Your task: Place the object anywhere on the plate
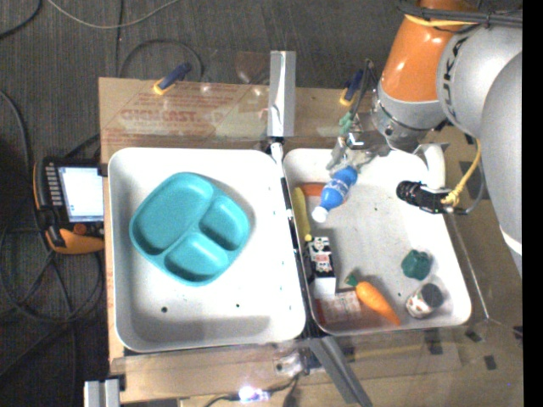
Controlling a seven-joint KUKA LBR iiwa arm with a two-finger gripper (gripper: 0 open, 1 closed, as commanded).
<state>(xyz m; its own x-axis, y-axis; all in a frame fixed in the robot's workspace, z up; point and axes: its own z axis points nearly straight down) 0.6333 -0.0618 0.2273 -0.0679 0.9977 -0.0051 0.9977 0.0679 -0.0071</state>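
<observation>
The blue bottle (pixel 338 188) hangs over the upper left part of the right bin (pixel 461 265). Its long axis runs on a slant: the blue body points up and right toward the wrist, and the white cap points down and left. The gripper (pixel 350 158) sits at the bottle's upper end, and the body appears to pass between its fingers, so read the jaws as clamped on the bottle. You cannot confirm from this angle how firm that hold is.

Note the one relation that governs the coming move. The teal plate (pixel 193 226) lies in the left bin (pixel 119 253), to the left of and somewhat below the bottle in the camera view. Between them stand the two adjoining bin walls. Judge the transfer as a leftward carry across that divide, with the cap end leading.

Expect the hanging cap end to be the part most likely to catch the walls if the carry runs low. The plate has three compartments; any of them meets the task.

Elsewhere in the right bin lie a carrot (pixel 374 301) and a dark green object (pixel 417 264), both well apart from the bottle.
</observation>
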